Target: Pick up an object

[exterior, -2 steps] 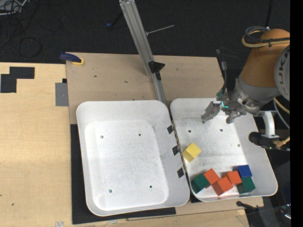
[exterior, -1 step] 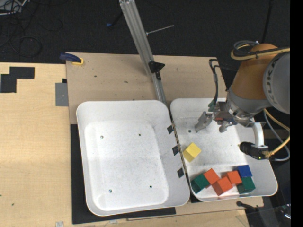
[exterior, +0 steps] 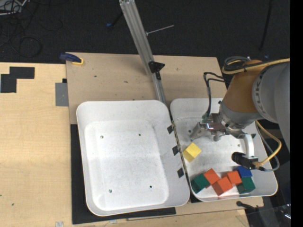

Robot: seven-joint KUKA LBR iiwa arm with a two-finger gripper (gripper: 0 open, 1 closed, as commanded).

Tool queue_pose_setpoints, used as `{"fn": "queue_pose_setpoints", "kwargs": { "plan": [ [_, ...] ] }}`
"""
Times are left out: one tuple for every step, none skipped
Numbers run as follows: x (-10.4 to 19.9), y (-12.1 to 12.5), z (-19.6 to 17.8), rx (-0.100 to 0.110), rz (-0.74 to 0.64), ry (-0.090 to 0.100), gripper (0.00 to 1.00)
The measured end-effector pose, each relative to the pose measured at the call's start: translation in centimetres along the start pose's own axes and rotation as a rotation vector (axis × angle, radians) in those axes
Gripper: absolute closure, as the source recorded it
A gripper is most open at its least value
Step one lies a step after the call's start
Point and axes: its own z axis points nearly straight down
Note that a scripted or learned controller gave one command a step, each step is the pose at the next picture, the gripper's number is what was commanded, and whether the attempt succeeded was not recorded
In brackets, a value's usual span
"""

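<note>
One gripper (exterior: 204,129) hangs low over the upper part of the right bin (exterior: 189,109), its metal fingers spread wide with nothing between them. It sits well short of any block, so a descent is likely yet to come. Nearest lies the yellow block (exterior: 192,152), alone by the bin's left wall, an easy target because nothing crowds it. Farther out, orange, green and blue blocks (exterior: 226,180) huddle against the near rim, touching one another and harder to separate. The left bin (exterior: 90,112) sits just beside.
</note>
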Motion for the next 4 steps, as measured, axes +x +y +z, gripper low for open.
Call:
{"fn": "queue_pose_setpoints", "kwargs": {
  "plan": [
    [0.0,0.0,1.1,-0.008,0.002,-0.001,0.00],
    [-0.1,0.0,0.1,-0.007,0.009,0.000,1.00],
    [-0.9,0.8,-5.3,-0.012,0.006,-0.002,1.00],
    [-1.1,0.4,-11.6,-0.014,-0.002,-0.003,1.00]
  ]
}}
